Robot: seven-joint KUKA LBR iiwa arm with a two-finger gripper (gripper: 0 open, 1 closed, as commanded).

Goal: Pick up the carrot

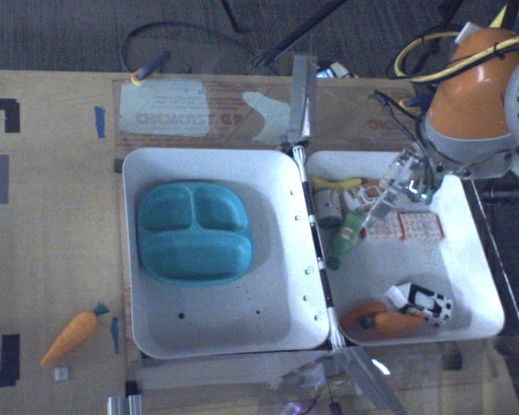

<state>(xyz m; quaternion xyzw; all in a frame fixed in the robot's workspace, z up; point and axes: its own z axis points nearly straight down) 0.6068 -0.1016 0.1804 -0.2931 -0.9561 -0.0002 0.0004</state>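
The carrot (396, 322) lies on its side in the front of the right bin (483, 258), close against the near wall, its blunt end beside a reddish round thing (356, 315) and a black-and-white box (426, 302) just behind it. Lying flat with neighbours on two sides, it probably leaves little room for a grasp except across its middle. A second carrot (70, 335), with a green top, lies outside the bins on the worktop (43, 232) at the front left, well apart from the arm; the one in the bin seems the likelier target because it is within reach.

Further back in the same bin are a green bottle (346, 236) tilted against the inner wall, a yellow banana-like piece (337, 182), and some red-and-white packets (419, 226). The left bin (277, 318) holds a teal divided plate (194, 232).

The end effector (398, 184) hovers over the back of the right bin, above the packets, well apart from the carrot. Its bright metal parts blur together, so whether it is open or closed cannot be told; nothing is seen held in it. Judging by this, the pick has not begun: the arm must travel toward the front wall and descend.
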